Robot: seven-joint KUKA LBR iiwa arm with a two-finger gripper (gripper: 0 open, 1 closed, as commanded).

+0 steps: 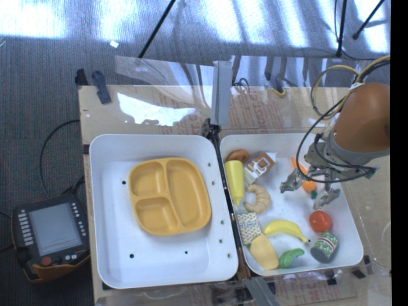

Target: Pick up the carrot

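I see the two-finger gripper (309, 190) spread open, hovering over the small orange carrot (305, 176) in the right-hand shallow white bin (354, 231), nothing between its fingers.

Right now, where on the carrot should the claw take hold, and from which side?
Probably the carrot's thick orange middle, from straight above: it lies flat in the right bin, partly under the claw, with a tomato close by. Its exact direction is hard to tell.
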